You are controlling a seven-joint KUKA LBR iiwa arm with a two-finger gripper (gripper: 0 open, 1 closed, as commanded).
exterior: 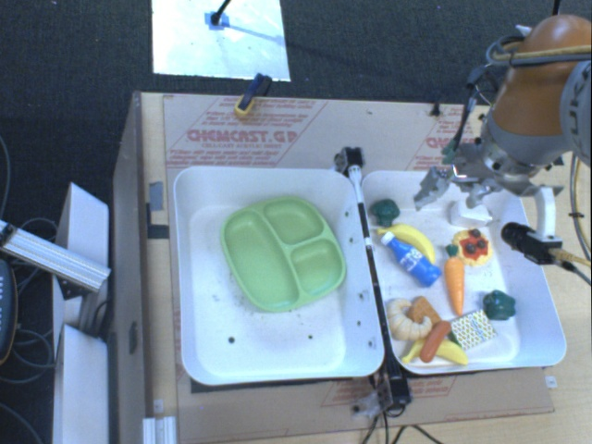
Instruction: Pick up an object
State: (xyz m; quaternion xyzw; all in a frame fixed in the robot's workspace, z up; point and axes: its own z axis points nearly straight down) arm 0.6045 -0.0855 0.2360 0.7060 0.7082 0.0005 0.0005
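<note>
Camera view | carrot (pixel 455 285) long axis upright, tip down | gripper (pixel 455 187) spread wide, holding nothing

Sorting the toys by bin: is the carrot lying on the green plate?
No. The carrot lies in the right bin, while the green plate is in the left bin.

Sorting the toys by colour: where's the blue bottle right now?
The blue bottle lies in the right bin, near its left side, just below the banana and left of the carrot.

The cardboard sheet (pixel 277 132) under the bins bears red print — "CHEMCAST GP" — its smaller lines too blurred to read.
</note>
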